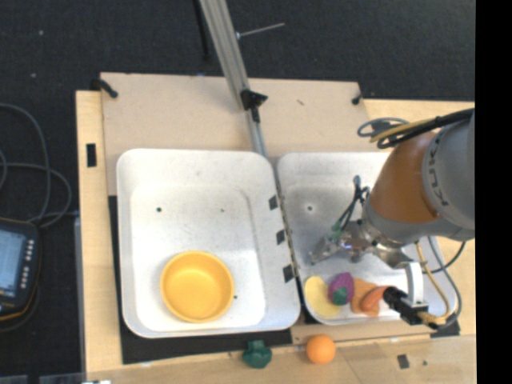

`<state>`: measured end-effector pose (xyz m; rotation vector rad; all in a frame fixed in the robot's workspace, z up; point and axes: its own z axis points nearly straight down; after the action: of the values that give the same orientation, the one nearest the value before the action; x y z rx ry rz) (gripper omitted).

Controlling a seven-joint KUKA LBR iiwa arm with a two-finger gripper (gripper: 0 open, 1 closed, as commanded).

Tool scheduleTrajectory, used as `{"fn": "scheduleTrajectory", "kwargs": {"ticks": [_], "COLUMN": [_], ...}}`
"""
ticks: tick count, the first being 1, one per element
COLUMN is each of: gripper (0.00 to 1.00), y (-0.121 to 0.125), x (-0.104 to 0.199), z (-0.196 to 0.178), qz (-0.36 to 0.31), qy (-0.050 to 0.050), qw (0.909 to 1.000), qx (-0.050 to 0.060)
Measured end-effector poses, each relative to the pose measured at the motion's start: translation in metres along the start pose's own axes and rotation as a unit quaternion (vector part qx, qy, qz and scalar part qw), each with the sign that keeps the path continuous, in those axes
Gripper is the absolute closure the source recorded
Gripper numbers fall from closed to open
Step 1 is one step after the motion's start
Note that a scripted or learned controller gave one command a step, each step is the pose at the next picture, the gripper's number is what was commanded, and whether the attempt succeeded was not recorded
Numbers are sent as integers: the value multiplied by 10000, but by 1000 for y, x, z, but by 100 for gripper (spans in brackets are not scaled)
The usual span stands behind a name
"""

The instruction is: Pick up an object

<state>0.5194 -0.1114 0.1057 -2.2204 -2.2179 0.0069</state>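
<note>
My gripper (334, 246) hangs over the middle of the right bin (320, 186), below the arm's orange band (404, 184). Just in front of it, at the bin's near edge, lies a cluster of small objects: a pale yellow piece (315, 292), a purple one (342, 282) with a green piece (339, 297) against it, and an orange one (370, 298). The gripper sits slightly above and behind the purple object. None of these objects shows between its tips.
A yellow bowl (197, 285) rests in the near part of the left bin (192, 190). On the bench in front of the bins lie a green object (256, 354) and an orange ball (320, 349). A metal pole (232, 54) slants up behind the bins.
</note>
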Motion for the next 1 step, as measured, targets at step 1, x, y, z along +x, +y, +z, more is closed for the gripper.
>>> {"fn": "scheduleTrajectory", "kwargs": {"ticks": [1], "gripper": [0], "y": [0], "x": [-1], "z": [5], "qz": [3], "qy": [0], "qw": [10000], "qx": [-24]}}
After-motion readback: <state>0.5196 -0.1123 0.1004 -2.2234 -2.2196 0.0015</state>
